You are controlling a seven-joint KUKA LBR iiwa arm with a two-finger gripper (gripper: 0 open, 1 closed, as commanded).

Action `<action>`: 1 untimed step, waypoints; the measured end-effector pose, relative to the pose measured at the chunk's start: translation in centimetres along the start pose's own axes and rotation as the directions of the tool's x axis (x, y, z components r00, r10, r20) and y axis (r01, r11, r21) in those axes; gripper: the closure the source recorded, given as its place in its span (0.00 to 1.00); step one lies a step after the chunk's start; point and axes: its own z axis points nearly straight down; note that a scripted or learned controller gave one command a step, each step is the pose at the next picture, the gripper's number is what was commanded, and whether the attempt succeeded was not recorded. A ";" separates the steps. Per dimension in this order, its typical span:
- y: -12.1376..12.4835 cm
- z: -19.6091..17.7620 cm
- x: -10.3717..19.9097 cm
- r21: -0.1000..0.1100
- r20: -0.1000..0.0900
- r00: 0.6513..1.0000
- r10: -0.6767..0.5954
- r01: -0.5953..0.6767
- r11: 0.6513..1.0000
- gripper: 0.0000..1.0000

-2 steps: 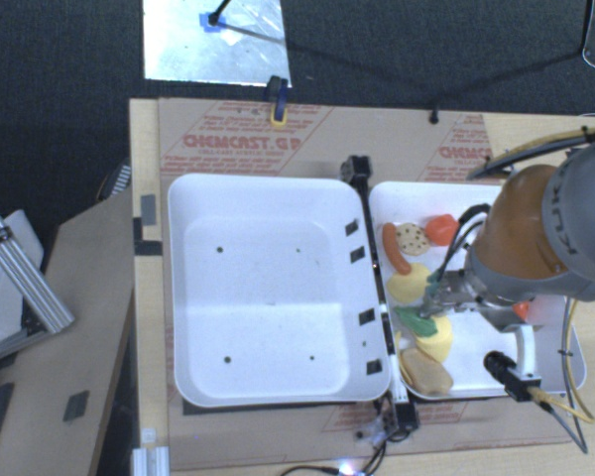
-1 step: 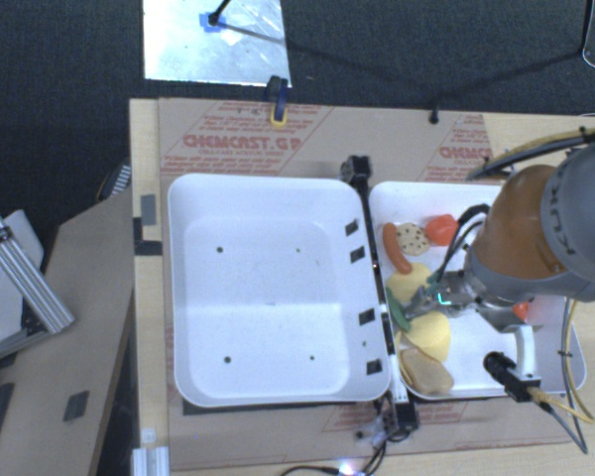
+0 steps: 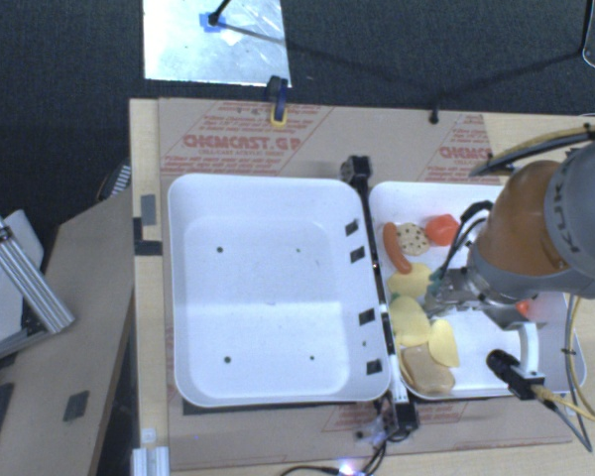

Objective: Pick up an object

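The grey arm with its orange band reaches in from three o'clock and hangs over the right-hand shallow white plastic bin (image 3: 380, 198), its gripper (image 3: 442, 293) low among the toy food there. Whether the gripper is wide, narrow or holding anything cannot be told; the wrist hides it from above.

The candidates all sit in that right bin. A pale yellow, lumpy plastic piece (image 3: 409, 282) lies just at nine o'clock of the gripper, and a second pale yellow piece (image 3: 408, 318) lies at seven o'clock of it, touching a yellow wedge (image 3: 443, 343) and a tan, flat, bread-like slice (image 3: 423, 374) near the bin's six o'clock edge. A slim red sausage shape (image 3: 396, 247), a speckled beige round cookie (image 3: 411, 236) and an orange-red rounded piece (image 3: 441, 229) lie toward eleven and twelve o'clock. The left-hand white bin (image 3: 268, 291) sits at nine o'clock.

The risks, as I judge them: the pieces are crowded and touching, so closing could catch two at once or nudge the target aside. The smooth rounded shapes may squirt out. The bin's dividing wall is near, leaving little room on that side.
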 end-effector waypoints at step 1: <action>0.0 0.0 0.0 0.000 0.000 1.000 0.000 0.000 1.000 0.00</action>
